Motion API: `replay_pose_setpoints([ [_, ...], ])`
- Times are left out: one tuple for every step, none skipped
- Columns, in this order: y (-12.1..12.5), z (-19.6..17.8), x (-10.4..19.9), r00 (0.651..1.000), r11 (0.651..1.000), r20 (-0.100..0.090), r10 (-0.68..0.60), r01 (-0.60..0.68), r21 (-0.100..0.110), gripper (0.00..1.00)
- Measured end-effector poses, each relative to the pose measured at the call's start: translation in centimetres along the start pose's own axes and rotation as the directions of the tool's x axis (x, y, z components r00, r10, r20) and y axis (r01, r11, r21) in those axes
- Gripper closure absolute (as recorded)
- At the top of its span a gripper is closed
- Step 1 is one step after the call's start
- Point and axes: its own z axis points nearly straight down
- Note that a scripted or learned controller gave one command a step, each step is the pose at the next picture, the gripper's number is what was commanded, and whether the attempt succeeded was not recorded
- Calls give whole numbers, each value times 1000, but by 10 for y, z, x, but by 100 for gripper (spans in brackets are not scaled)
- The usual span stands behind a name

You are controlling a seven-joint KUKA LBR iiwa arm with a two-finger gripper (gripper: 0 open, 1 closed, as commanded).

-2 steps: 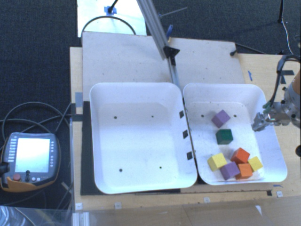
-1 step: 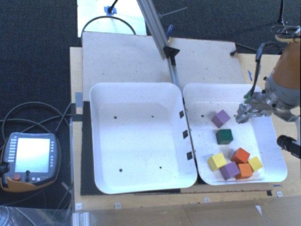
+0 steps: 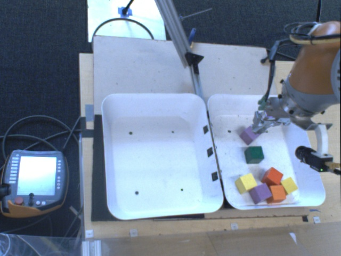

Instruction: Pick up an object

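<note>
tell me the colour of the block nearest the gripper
Light purple block, just below the gripper, camera view.

The arm (image 3: 314, 68) comes in from the right edge of the view, its orange band uppermost and the grey wrist below it, bent downward and leftward over the right bin (image 3: 311, 196). The claw (image 3: 259, 122) sits at the arm's left end, low over the upper part of that bin, pointing down and to the left. Its metal tip lies right at the upper edge of a tilted purple block (image 3: 248, 136).
</note>
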Motion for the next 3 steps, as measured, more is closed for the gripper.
replay_pose_setpoints([
  [19,-5,49,1000,1000,-1,-2,2,0,100],
  [41,8,107,1000,1000,-1,-2,2,1,100],
  [65,17,163,1000,1000,-1,-1,1,0,100],
])
